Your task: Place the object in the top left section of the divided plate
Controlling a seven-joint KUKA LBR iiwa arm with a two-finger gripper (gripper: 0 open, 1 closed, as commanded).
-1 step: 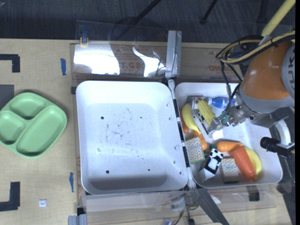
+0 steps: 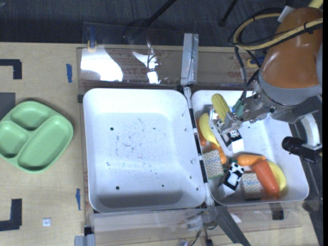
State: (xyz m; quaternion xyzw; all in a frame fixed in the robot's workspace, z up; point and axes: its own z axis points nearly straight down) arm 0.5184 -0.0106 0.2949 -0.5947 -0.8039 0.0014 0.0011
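Plastic food still lying binned, pincer (image 2: 229, 123) hovering, grip unreadable.
Needing descent onto banana (image 2: 206, 128) beside it, green plate (image 2: 35, 136) waiting far left.

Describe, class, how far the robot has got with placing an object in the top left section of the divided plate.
Done: nothing visibly; the green divided plate beside the left bin has no object in its sections. In hand: the claw is down in the right bin, among the toy foods near the corn cob and a banana. Left: securing an object, carrying it across, and placing it.
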